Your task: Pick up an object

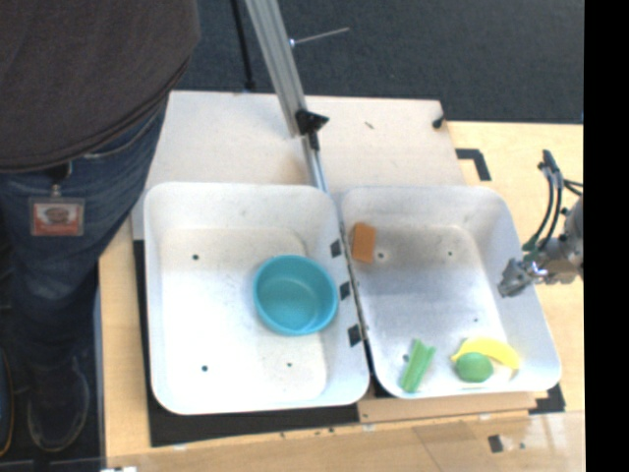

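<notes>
At the far left stands a person point(79, 96) in a dark top and jeans, with a badge point(57, 216) hanging at the waist, close against the edge of the desk point(393, 131). A slanted metal pole point(280, 62) runs from the top of the view down to the seam between the two bins.

The left bin point(197, 214) holds a blue bowl point(295, 294), upright and open side up, lying toward the bin's right wall, near the middle of its depth.

The right bin point(432, 205) touches the left one along their shared edge. Just inside its left wall, toward the far end, sits a small orange block point(363, 243). Near the front edge lies a green stick-shaped piece point(417, 366) (it tilts slightly, top end to the right). Just to its right, apart from it, a green round object point(474, 367) rests against a yellow banana-like piece point(496, 352) that curves behind and beside it; the two touch.

At the far right, the pincer point(514, 278) hangs over the right rim of the right bin, well apart from every object in it, with the wrist and cables point(550, 205) behind it. Nothing shows between its fingers; how far they stand open I cannot tell at this size and angle
</notes>
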`<act>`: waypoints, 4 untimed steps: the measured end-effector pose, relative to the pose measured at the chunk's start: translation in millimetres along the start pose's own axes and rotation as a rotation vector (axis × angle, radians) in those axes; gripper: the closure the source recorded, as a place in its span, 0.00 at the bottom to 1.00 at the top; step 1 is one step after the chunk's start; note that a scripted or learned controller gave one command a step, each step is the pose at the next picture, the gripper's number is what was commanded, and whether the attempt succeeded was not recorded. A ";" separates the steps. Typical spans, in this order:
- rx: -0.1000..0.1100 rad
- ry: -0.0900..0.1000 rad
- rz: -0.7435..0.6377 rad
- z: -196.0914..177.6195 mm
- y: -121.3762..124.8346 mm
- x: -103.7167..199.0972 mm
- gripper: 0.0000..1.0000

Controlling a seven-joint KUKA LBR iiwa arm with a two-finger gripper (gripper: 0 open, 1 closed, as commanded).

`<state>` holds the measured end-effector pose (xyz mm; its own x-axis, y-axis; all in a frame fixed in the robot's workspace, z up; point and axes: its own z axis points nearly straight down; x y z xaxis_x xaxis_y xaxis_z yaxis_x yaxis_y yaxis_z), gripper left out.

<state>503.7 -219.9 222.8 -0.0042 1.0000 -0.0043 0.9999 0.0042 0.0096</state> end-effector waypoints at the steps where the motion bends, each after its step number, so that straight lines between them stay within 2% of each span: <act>1: 0.002 0.001 -0.001 -45.0 2.3 -1.5 1.00; 2: 0.006 0.002 -0.002 -41.7 17.1 37.7 1.00; 3: 0.006 0.004 -0.003 -45.0 33.4 92.9 1.00; 4: 0.007 0.004 -0.002 -30.2 55.8 141.4 1.00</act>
<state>558.6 -78.1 253.0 -0.0065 1.0000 -0.0006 1.0000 0.0065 0.0024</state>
